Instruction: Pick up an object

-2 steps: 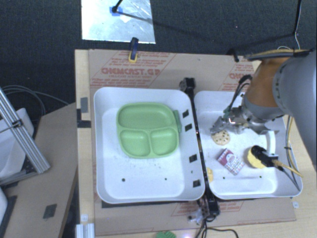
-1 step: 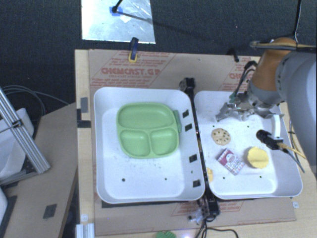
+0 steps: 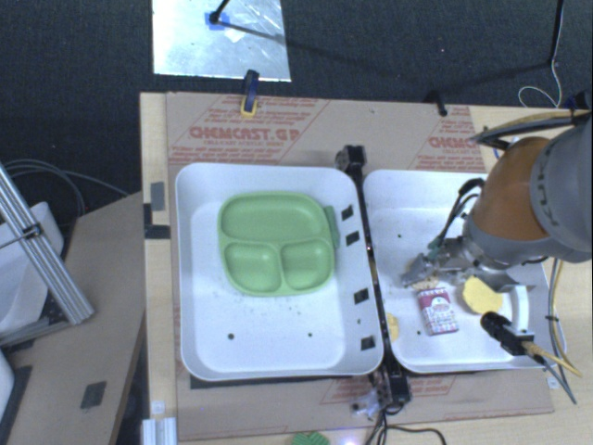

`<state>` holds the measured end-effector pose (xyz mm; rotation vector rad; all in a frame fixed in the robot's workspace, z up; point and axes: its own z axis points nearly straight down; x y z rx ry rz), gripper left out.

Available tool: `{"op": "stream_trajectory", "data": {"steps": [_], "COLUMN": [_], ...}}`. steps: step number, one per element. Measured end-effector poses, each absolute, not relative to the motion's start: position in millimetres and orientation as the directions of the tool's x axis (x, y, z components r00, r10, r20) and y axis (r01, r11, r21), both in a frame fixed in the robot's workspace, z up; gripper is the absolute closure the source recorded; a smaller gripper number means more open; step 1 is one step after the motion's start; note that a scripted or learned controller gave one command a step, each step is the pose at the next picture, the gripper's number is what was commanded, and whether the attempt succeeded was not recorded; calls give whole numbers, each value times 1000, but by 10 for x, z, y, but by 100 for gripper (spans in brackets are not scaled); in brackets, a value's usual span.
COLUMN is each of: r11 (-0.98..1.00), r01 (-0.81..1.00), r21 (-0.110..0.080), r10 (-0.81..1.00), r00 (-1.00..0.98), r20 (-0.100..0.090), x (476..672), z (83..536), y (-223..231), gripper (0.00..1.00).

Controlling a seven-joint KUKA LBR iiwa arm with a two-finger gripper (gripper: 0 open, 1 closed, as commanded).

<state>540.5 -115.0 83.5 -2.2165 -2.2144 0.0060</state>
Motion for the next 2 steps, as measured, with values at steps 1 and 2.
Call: {"op": "stream_trajectory", "data": {"steps": [1, 2], "r11": [1, 10], "r01": [1000, 1000], "r21": [3, 10], "r10": [1000, 1000], "r00": [-1, -10], "r20": [0, 2], "x": [5462, 5435], "z": [953, 1900], "y": [-1163, -564], "gripper": [100, 100]}}
